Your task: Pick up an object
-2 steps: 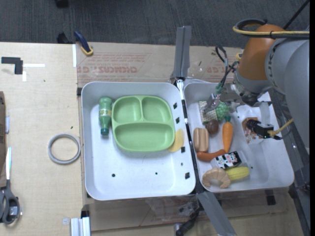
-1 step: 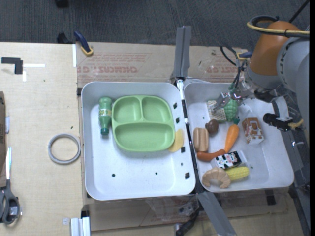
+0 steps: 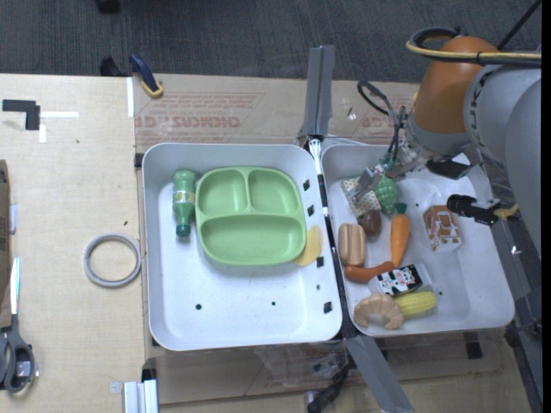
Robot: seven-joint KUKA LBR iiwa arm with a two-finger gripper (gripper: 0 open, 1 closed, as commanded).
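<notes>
We see the end effector low over the green broccoli, just up-left of the carrot, grip state impossible to tell; we judge the broccoli light, stiff, bumpy, best pinched across its head.

Robotics lab, plywood bench w/ two white bins, tape roll, scissors, grey carpet floor

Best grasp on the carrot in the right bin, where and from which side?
Take the carrot across its thicker upper half, coming straight down with the fingers closing left-right. It lies flat and runs nearly up-down in the view, tapering toward the bottom, where it nears the orange pepper. The top half has bare bin floor to its right; the hot dog bun sits just left, so judge clearance there.
</notes>
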